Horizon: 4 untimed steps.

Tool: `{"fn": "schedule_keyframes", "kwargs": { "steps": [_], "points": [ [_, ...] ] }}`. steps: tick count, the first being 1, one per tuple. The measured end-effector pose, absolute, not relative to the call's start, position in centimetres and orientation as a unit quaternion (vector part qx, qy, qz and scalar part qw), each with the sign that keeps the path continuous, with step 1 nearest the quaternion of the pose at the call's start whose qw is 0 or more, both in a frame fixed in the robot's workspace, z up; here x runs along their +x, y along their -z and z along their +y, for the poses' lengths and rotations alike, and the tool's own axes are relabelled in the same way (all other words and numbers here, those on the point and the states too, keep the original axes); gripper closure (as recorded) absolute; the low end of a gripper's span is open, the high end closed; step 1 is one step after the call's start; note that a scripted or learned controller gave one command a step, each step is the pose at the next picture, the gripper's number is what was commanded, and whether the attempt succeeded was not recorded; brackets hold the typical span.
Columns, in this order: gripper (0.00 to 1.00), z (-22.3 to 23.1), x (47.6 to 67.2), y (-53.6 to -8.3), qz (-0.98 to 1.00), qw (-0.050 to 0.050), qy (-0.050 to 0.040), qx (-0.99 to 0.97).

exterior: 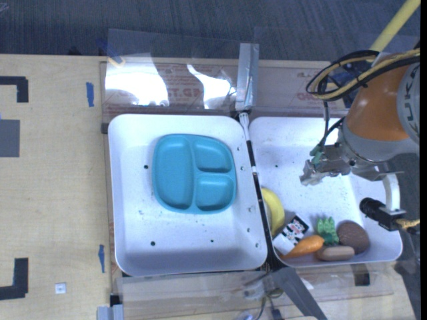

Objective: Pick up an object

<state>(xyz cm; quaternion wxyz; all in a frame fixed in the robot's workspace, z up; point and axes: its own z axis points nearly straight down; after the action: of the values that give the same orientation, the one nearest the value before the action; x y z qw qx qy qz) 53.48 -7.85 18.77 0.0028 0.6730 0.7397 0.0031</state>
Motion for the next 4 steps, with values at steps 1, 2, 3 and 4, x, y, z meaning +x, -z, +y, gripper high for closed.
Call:
{"fn": "schedule_keyframes", "kwargs": {
  "steps": [1, 2, 3, 4],
  "points": [
    [0.0, -8.0, 53.3, -18.4, 0.739, 0.0, 0.0, 0.674],
    [0.0, -10.8, 53.7, -8.8, 0.711, 0.003, -0.0025, 0.703],
    [0.0, -8.4, 54.7, -19.0, 0.688, 0.004, -0.0044, 0.726],
    [0.0, -8.5, 54.4, -18.4, 0.687, 0.0, 0.0002, 0.727]
  ]
}}
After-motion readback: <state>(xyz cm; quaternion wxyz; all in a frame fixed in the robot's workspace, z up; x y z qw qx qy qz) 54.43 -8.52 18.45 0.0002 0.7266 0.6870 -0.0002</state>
